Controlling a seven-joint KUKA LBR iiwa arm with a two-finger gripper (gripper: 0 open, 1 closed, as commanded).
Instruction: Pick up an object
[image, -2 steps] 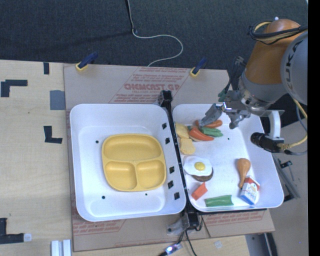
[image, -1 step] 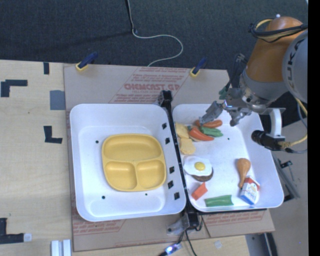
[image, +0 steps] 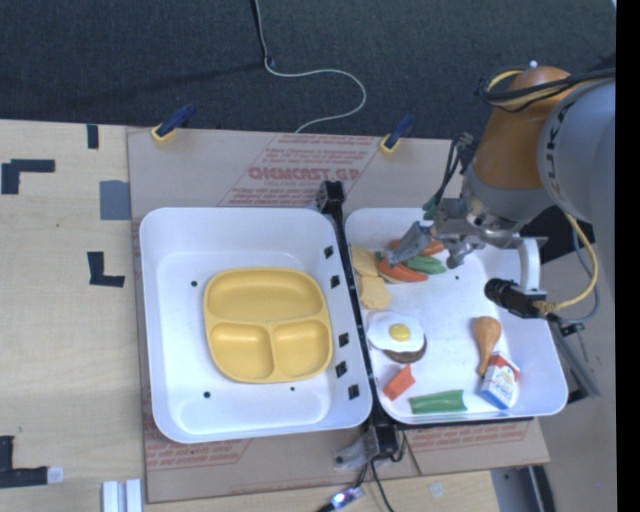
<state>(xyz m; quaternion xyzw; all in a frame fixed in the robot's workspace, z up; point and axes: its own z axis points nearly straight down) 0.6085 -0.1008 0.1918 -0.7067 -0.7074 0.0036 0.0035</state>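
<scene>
- two white bins on our wooden surface (image: 60, 300)
- left bin (image: 170, 400): yellow divided plate (image: 268, 324)
- right bin (image: 540, 400): toy food; gripper (image: 432, 245) low, grip unclear

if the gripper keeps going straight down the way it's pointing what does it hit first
Most likely the small heap of orange and green toy food at the far end of the right bin, since the gripper hangs right over it. How high it sits above the heap is unclear from this slanted view.
</scene>
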